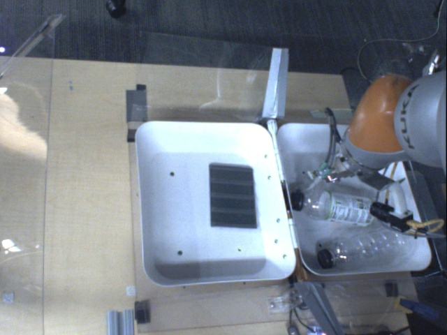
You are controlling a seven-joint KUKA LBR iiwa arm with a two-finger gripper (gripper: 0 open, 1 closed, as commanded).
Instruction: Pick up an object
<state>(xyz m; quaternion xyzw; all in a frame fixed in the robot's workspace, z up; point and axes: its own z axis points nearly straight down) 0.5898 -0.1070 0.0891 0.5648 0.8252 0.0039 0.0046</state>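
A clear plastic bottle (340, 209) with a white label and a black cap lies on its side in the right bin (302, 144). A second clear bottle (360, 248) with a black cap lies nearer the front edge of that bin. My gripper (327, 175) hangs low over the right bin, just above and behind the labelled bottle; glare and the wrist hide its tips. A dark ridged rectangular pad (232, 195) lies flat in the middle of the left bin (157, 208).
The grey arm with its orange band (377, 123) covers the right bin's back right part. A metal strut (275, 84) rises behind the seam between the bins. Wooden bench surface (77, 187) surrounds the bins, with small black brackets at the left bin's corners.
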